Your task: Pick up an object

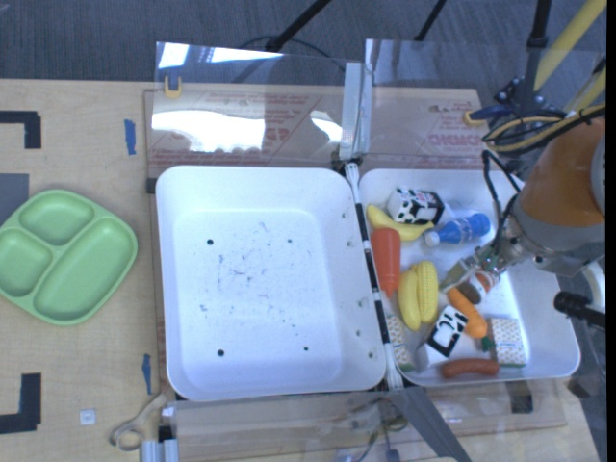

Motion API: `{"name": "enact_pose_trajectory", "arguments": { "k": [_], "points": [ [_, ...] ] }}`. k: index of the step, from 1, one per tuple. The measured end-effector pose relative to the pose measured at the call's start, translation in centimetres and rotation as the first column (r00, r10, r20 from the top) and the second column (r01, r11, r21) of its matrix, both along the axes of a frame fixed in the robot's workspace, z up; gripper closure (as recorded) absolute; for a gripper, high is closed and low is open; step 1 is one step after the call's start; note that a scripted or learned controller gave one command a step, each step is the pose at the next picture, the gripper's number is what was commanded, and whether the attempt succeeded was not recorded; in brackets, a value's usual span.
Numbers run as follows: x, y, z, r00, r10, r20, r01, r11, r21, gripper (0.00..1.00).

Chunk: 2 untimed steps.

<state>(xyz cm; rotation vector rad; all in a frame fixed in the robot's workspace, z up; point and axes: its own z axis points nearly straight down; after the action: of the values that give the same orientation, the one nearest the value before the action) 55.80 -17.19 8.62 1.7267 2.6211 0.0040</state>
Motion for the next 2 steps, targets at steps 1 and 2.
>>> {"name": "enact_pose_trajectory", "arguments": {
  "k": [1,2],
  "points": [
    [0.1,-0.1,0.9,1.0,-0.002,0.002,0.002,1.0,0.0,1.0],
    [4.4,5.2,11.5,0.974,-0.226,-0.007,0.226,0.974,-0.001,1.0]
  ]
}}
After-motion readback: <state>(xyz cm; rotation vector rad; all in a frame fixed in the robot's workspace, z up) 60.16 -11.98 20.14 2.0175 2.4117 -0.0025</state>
